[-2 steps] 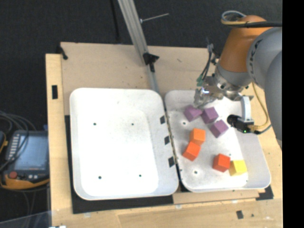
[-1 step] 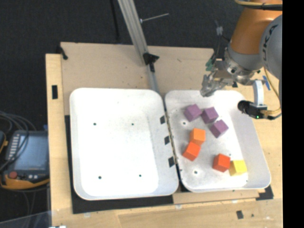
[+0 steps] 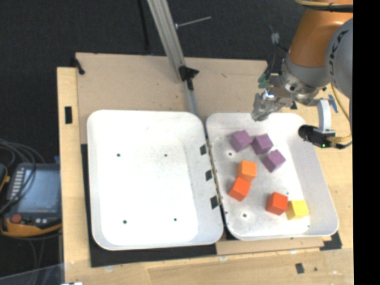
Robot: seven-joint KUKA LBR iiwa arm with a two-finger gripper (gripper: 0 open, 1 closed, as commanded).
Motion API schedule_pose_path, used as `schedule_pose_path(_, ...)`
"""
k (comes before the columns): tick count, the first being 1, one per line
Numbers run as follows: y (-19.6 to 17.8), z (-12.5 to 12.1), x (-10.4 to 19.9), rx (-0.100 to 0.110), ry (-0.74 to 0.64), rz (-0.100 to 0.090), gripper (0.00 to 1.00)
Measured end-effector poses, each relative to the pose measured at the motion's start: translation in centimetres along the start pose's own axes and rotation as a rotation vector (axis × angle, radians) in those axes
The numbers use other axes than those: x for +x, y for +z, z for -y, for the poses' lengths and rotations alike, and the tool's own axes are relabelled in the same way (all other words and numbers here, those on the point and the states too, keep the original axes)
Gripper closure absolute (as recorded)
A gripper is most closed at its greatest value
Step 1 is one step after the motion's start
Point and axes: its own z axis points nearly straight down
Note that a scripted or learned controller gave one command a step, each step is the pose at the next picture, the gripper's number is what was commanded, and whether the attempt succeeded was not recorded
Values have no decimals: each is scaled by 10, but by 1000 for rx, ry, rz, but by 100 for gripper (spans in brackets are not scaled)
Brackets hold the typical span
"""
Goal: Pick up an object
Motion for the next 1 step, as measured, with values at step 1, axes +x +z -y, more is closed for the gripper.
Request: schedule_pose_path(1,12,-9,50,3,-1,-2,100)
